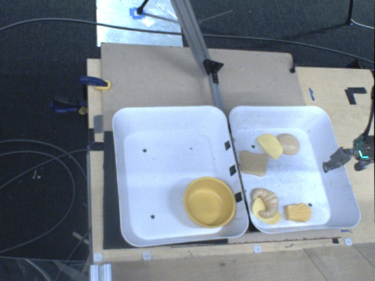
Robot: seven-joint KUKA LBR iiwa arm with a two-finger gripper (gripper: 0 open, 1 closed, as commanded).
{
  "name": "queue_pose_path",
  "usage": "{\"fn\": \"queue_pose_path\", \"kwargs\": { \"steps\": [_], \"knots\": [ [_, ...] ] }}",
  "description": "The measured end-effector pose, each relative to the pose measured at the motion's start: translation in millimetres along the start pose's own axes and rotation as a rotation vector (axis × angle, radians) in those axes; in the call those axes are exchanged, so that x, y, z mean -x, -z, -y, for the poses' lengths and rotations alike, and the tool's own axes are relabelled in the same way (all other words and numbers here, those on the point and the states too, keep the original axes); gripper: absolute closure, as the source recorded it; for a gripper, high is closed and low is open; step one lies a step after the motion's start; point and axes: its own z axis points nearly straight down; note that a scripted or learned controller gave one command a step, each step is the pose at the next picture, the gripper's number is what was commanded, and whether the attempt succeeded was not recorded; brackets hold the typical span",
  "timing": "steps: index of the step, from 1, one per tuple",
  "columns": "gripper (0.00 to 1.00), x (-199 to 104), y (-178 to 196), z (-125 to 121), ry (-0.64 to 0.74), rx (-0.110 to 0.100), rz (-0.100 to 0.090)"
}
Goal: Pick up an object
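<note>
Dark carpet strewn with black cables surrounds a brown board bench (152,75), which carries two shallow white plastic bins side by side. My gripper (340,160) sits at the right edge of the right bin (328,127), just over its rim and clear of every object; whether it is spread or pressed together I cannot tell, and nothing is seen between its tips. Candidates for the pick lie loose in that bin: a yellow oval piece (269,146) touching a tan round piece (287,144) near the far edge, a tan square slab (254,163) by the left wall, a curled cream-and-yellow piece (265,204) and a ridged yellow wedge (298,212) near the front edge. A yellow plastic bowl (210,201) rests in the left bin (146,127), front right corner. Judgement: the pick is not begun; the wedge, standing apart, offers the cleanest approach.
</note>
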Motion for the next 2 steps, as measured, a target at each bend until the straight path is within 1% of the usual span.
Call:
{"fn": "queue_pose_path", "kwargs": {
  "steps": [1,2],
  "knots": [
    [0.00,0.0,0.2,-0.1,0.000,0.000,0.000],
    [0.00,-10.0,-55.7,1.5,-0.003,-0.004,-0.002]
  ]
}}
